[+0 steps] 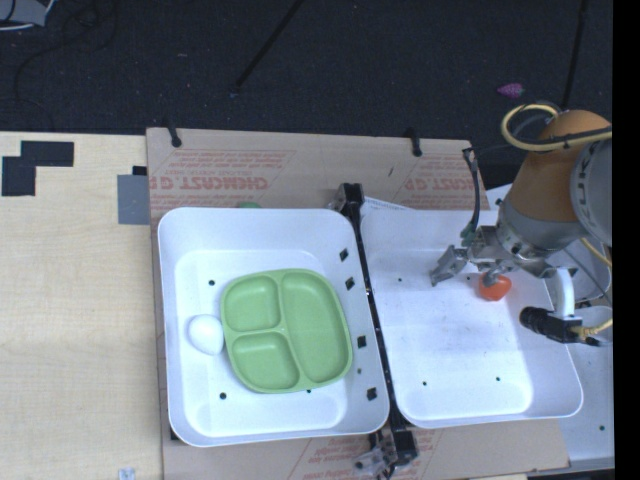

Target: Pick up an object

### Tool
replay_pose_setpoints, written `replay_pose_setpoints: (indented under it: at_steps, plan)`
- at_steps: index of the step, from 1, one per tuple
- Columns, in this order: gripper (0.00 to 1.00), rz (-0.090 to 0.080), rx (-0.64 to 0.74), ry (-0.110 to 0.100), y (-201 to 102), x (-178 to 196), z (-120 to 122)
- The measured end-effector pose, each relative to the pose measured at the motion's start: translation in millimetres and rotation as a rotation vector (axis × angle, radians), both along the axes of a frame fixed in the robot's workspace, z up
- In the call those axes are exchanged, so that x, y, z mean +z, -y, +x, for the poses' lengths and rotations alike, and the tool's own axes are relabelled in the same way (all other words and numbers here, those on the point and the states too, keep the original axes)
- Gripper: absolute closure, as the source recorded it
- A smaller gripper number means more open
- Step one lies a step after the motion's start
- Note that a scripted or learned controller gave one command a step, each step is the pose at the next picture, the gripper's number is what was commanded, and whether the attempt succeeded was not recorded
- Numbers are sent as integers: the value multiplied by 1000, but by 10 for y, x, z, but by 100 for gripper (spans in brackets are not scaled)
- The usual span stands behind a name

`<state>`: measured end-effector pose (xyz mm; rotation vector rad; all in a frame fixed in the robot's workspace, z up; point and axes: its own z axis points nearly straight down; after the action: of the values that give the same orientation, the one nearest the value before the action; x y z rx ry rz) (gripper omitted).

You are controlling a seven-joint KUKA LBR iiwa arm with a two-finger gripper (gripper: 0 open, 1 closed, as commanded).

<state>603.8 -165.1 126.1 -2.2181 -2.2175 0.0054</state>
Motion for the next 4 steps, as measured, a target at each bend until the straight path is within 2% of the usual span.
replay_pose_setpoints:
  at_steps: [1, 2, 4]
  plan:
    - [100, 0, -1, 2, 7, 129, 5]
    - [100, -2, 1, 10, 28, 766, -5]
    - [100, -2, 2, 9, -28, 1712, 33]
